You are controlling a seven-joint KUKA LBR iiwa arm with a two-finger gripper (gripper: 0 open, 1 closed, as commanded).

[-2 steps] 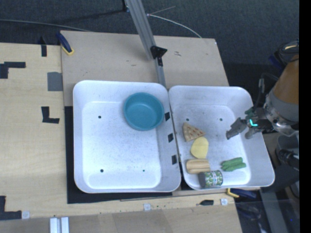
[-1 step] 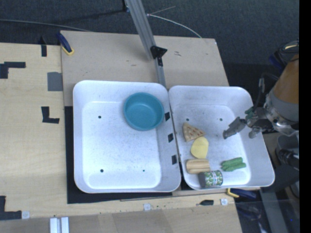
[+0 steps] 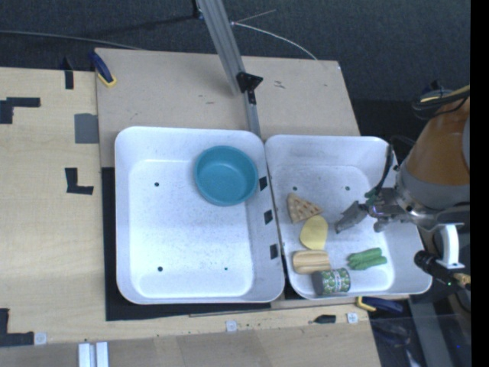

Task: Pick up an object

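My gripper [image 3: 348, 219] hangs over the middle of the right bin [image 3: 328, 150], reaching in from the right below the arm's orange band. Just to its left lie a tan waffle-like wedge [image 3: 303, 206] and a pale yellow piece [image 3: 313, 232]. Below it lies a green bean pod [image 3: 366, 259]. A tan cylinder [image 3: 311, 261] and a small green can [image 3: 332, 281] rest near the bin's front wall. Nothing shows in the gripper's grasp.
A blue bowl [image 3: 225, 174] stands at the back of the left bin [image 3: 153, 281]. A slanted metal pole [image 3: 229, 44] comes down to the seam between the two bins. Cables trail at the right by the arm.
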